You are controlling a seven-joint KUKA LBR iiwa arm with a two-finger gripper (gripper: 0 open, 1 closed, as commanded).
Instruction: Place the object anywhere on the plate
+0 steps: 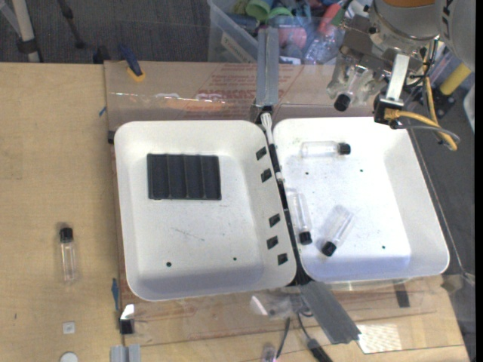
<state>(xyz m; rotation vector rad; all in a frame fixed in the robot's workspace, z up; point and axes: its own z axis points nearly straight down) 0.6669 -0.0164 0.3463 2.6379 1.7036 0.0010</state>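
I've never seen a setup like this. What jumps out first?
Two white bins sit side by side: the left bin holds a black ridged plate, the right bin three clear vials with black caps. The gripper hangs above the right bin's far edge, and a stray vial lies on the bench at left.

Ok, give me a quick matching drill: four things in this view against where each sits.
Things:
1. black ribbed rectangular plate
2. clear plastic vial with black cap held by the gripper
3. clear glass vial with black cap
4. three clear black-capped vials

Places:
A. on the wooden bench, left of the bins
B. in the right bin
C. in the left bin
D. above the right bin's far edge

Pairs: 1-C, 2-D, 3-A, 4-B
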